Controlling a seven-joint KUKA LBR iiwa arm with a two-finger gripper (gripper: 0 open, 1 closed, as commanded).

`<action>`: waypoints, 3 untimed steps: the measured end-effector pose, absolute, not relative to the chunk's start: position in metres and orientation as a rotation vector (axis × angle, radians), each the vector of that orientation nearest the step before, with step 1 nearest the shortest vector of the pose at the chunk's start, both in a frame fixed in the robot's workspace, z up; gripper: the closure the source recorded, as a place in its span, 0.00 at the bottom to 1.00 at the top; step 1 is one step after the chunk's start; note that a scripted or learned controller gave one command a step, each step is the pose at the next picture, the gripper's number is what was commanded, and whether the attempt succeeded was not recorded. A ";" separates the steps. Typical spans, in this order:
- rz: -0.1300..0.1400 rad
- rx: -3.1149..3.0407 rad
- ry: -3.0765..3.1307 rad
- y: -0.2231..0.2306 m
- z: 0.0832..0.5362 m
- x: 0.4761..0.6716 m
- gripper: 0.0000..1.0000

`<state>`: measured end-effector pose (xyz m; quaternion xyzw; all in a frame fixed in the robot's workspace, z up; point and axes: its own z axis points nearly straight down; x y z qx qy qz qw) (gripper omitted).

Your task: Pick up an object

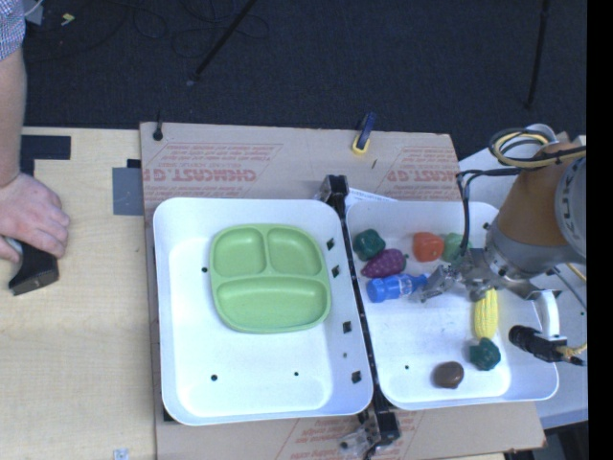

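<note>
Camera view: my gripper hangs low in the right white bin, just right of the small blue plastic bottle.

The bottle lies right of frame centre, long axis running left-right, its cap end toward me. My fingers look parted, nothing between them, so I'd close leftward along it.

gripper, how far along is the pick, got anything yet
Done: the arm has reached into the right bin and the gripper sits low beside the blue bottle. In hand: nothing visibly held. Left: closing on an object and lifting it; the corn and the other toys lie on the bin floor.
</note>
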<state>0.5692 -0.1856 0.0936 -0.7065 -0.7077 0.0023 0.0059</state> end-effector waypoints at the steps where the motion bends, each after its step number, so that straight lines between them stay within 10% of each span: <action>1: 0.004 -2.216 -2.217 -0.185 0.085 0.569 0.00; 2: 0.005 -2.217 -2.212 -0.187 0.094 0.569 1.00; 3: 0.002 -2.219 -2.220 -0.188 0.133 0.570 1.00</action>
